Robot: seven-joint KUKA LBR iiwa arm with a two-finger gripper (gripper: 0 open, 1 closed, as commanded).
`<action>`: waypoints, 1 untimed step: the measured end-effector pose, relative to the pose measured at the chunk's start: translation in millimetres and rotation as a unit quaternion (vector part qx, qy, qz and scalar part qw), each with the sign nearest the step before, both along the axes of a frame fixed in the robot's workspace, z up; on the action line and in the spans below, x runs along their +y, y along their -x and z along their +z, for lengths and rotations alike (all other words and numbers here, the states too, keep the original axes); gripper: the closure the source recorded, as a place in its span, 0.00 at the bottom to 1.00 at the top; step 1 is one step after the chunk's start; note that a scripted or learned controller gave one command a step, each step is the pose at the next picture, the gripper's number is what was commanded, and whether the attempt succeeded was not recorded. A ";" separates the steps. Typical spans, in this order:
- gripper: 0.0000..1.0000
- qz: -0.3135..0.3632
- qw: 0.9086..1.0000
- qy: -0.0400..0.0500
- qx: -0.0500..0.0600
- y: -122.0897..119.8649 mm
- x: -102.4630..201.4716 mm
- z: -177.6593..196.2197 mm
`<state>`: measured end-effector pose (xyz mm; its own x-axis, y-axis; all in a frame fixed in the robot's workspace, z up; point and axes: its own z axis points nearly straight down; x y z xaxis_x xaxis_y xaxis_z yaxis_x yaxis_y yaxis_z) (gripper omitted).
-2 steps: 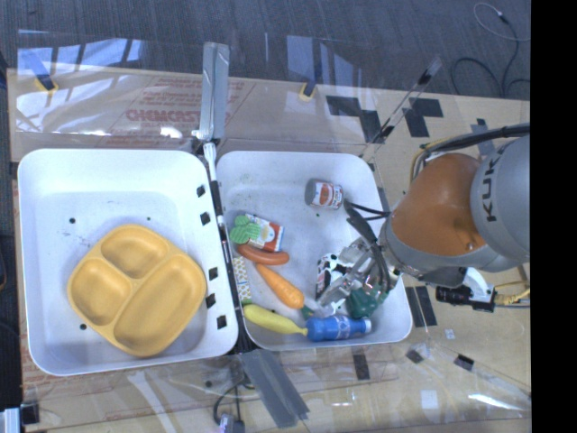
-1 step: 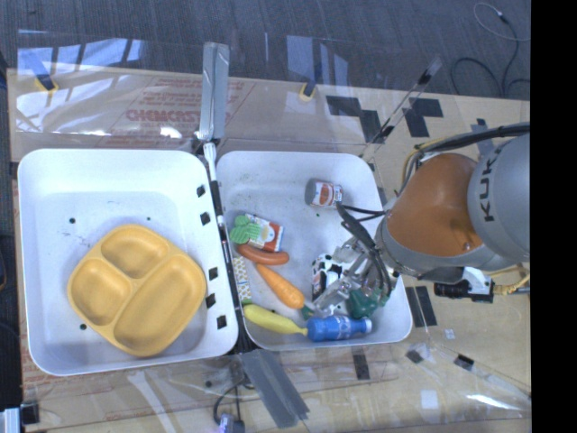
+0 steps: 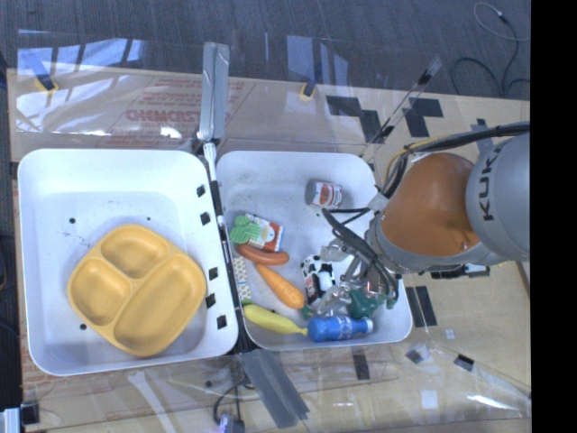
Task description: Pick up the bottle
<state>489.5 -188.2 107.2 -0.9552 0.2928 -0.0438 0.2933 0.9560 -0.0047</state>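
Observation:
A blue bottle [image 3: 338,328] with a white label and a white cap lies on its side along the near edge of the right bin [image 3: 261,171]. My gripper [image 3: 353,287] hangs just above it, a little toward the bin's right wall, its metal parts over a dark green object [image 3: 362,304] and the bottle's cap end. The arm's orange band [image 3: 431,206] sits over the bin's right rim. Nothing shows as held.
The right bin also holds a small can [image 3: 325,193], a green-and-orange carton [image 3: 257,232], a sausage [image 3: 262,255], a carrot [image 3: 279,285], a banana [image 3: 272,319] and a black-and-white toy [image 3: 316,273]. A yellow divided plate [image 3: 135,289] lies in the left bin [image 3: 54,188].

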 end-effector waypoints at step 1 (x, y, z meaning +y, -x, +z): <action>0.00 0.097 0.995 0.004 0.001 -0.4 15.5 0.2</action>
